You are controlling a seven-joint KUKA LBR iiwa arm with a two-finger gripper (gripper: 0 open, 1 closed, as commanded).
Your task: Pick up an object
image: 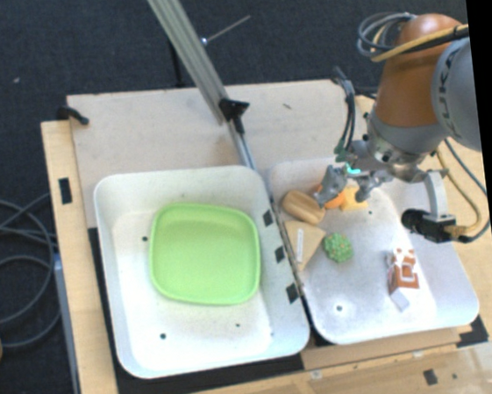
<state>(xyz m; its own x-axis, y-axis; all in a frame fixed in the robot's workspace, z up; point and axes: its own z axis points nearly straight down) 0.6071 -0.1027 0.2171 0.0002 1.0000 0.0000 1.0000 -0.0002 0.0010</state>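
My gripper (pixel 349 187) hangs low over the back of the right bin (pixel 443 302), and it is open. A small orange object (pixel 345 198) lies just under it, showing between the two fingers. To its left lies a tan bread-like piece (pixel 300 206), and a pale wedge (pixel 297 244) sits in front of that. A green broccoli-like piece (pixel 338 247) lies near the bin's middle. An orange and white box (pixel 403 273) rests at the right.
The left bin (pixel 130 337) holds a light green square plate (pixel 205 252). A slanted metal rod (pixel 200 60) comes down to the gap between the bins. Black cables (pixel 434 219) hang off the arm's wrist over the right bin's edge.
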